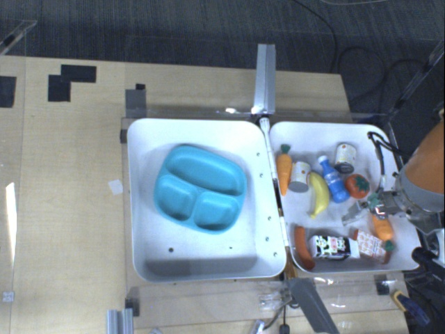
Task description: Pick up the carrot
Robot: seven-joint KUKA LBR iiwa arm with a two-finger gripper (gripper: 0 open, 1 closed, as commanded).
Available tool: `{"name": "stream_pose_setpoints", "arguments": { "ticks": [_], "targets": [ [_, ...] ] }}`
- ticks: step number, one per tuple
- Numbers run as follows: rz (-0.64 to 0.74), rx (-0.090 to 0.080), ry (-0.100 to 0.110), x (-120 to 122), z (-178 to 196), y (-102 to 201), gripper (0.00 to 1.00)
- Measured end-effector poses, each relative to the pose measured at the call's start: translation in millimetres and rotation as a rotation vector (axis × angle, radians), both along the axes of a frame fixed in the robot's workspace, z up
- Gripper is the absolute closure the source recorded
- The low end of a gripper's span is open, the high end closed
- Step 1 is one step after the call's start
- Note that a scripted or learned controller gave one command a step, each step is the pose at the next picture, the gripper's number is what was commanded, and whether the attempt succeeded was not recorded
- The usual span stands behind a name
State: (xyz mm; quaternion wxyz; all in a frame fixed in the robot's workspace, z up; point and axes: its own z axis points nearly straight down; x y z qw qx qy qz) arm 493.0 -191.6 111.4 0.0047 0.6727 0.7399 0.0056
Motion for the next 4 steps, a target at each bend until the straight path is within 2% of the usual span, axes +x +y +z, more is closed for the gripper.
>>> {"name": "stream_pose_setpoints", "arguments": {
  "ticks": [1,2,3,4],
  "targets": [
    [0.093,-0.002,-0.009,3.8,-13.9,-9.8,0.00],
    [0.093,-0.013,-0.024,8.2,-2.1,-12.2,1.00],
    [0.049,-0.003,0.011,-4.5,61.4,76.9,1.00],
    [0.136,-0.005,0.009,11.2,130.8,71.1,1.00]
  ]
}}
